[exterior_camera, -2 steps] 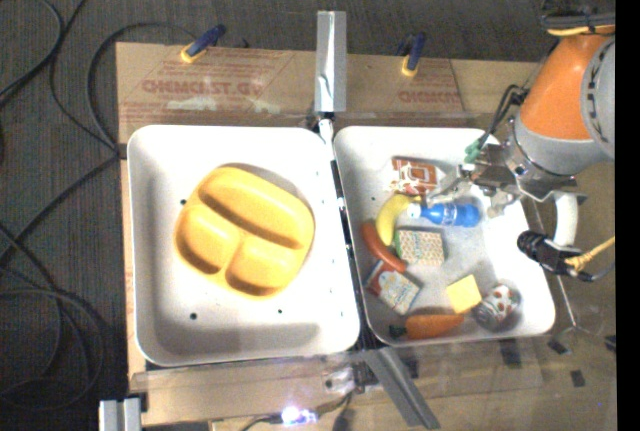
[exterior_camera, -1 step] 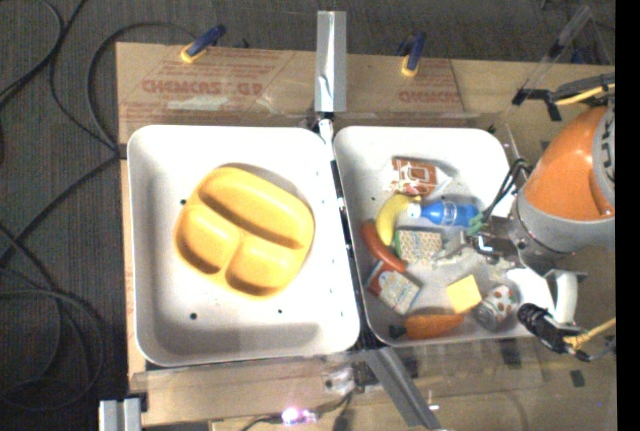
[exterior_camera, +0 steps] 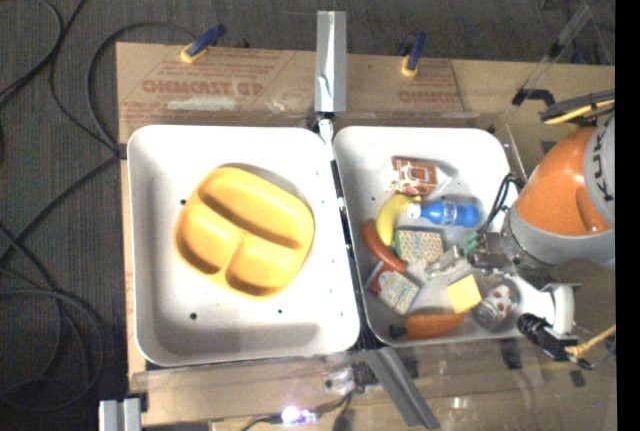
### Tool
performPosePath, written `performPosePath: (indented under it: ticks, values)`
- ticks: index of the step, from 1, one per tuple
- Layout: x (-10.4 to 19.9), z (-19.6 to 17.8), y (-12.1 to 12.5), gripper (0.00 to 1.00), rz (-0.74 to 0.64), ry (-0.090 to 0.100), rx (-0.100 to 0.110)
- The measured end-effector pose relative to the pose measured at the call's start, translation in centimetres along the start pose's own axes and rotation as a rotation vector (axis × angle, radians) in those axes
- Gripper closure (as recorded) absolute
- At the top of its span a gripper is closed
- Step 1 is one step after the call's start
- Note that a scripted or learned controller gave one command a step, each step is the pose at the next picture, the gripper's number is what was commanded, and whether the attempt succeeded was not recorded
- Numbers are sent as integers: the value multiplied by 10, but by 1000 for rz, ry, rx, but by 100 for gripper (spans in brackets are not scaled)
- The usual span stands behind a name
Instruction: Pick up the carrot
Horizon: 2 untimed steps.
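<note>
The carrot (exterior_camera: 436,324) is an orange tapered piece lying flat along the front wall of the right bin (exterior_camera: 352,209). My gripper (exterior_camera: 452,266) is low in that bin, over the pile of items near the middle right. It sits a little behind the carrot, apart from it. The arm's orange band (exterior_camera: 560,194) comes in over the bin's right rim. A yellow block (exterior_camera: 462,294) lies between the gripper and the carrot.
The right bin also holds a red sausage-like piece (exterior_camera: 383,250), a banana (exterior_camera: 392,215), a blue bottle (exterior_camera: 451,214), small printed boxes (exterior_camera: 414,175) and a round tin (exterior_camera: 497,302). The left bin (exterior_camera: 150,249) holds a yellow divided plate (exterior_camera: 245,229).
</note>
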<state>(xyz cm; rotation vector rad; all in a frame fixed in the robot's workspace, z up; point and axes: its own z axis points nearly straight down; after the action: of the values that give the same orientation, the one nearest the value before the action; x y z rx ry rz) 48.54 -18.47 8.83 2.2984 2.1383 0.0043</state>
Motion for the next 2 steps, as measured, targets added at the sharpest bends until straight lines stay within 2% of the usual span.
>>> performPosePath:
  ticks: [1,2]
  values:
    - [1,-10,2,100,-1,0,-4]
    - [43,-73,40,100,153,-3,7]
